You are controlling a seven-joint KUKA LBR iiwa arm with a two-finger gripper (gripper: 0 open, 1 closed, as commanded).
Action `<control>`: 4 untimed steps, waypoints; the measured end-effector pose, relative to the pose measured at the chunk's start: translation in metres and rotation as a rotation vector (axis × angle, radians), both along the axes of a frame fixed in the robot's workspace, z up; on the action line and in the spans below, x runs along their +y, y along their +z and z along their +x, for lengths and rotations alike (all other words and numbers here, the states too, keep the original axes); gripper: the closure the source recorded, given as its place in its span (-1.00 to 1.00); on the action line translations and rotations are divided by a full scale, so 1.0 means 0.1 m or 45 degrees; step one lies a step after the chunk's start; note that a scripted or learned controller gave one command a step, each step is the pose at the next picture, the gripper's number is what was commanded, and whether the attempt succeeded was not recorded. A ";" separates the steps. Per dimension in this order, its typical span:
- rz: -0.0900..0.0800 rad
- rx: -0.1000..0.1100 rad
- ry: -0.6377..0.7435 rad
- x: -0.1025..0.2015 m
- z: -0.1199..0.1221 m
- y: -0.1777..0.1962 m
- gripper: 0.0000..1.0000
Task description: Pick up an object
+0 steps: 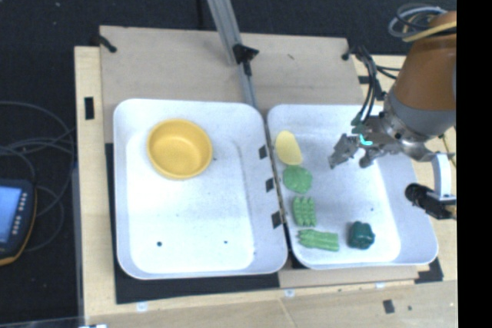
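The right bin holds several small objects. A pale yellow piece lies near its left wall, with a round green piece just below it. Further down sit a ridged green block and a long green piece. A dark teal lump rests near the bin's front right. My gripper hangs over the middle of the right bin, to the right of the yellow piece, its fingers spread apart with nothing between them.
A yellow bowl stands in the left bin at its upper left. A slanted metal pole rises from behind the bins' shared wall. The arm's orange and grey body fills the right side.
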State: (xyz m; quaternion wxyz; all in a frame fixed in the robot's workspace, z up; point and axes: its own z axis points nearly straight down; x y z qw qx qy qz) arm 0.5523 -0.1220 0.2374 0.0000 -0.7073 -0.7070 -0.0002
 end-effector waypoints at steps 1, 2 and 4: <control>0.000 0.000 0.000 0.00 0.00 0.00 -1.00; 0.000 0.005 -0.001 -0.10 0.02 -0.49 -1.00; -0.001 0.002 0.000 -0.20 -0.04 -1.38 -1.00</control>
